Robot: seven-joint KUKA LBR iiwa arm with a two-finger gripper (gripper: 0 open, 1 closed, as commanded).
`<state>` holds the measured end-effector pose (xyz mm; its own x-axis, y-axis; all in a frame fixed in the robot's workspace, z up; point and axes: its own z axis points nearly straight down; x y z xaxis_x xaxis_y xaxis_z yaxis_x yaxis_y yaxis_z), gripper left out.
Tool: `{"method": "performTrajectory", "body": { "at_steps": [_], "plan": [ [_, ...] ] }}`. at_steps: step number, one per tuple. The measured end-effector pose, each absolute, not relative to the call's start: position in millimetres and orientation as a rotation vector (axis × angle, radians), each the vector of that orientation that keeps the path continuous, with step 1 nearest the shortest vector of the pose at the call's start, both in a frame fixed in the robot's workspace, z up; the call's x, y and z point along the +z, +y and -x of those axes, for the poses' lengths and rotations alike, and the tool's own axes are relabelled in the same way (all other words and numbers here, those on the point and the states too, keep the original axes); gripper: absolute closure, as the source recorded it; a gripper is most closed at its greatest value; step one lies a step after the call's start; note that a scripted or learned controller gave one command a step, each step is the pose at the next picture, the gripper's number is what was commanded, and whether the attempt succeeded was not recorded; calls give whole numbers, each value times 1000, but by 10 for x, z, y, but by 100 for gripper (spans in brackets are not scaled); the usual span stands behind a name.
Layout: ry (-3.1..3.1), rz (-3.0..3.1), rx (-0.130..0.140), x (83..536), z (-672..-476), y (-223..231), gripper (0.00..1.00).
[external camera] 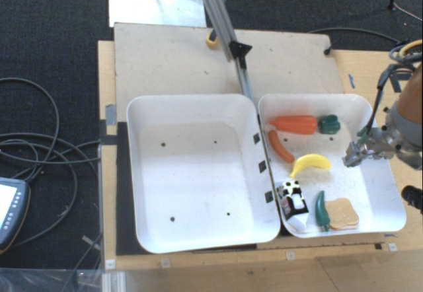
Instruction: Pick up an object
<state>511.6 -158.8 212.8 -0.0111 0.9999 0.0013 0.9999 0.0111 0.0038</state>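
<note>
Nearest lie the bread, green pepper and cow toy, then banana, sausage and carrot: all crowd the right bin. Claw hovers right of the banana, carrying nothing; spread unclear.

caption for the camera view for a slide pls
Gripper poised over the right bin, which holds a carrot, banana and other toy foods.

Arm reaches in low, pincer leading.
</note>
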Motion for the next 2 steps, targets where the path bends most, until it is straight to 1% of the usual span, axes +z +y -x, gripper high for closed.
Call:
{"method": "performTrajectory", "body": {
  "at_steps": [1, 2],
  "plan": [
    [2233, -2211, 5, 2194, -5052, -1107, 100],
    [2233, -2209, 4, 2244, -5137, -648, 100]
  ]
}}
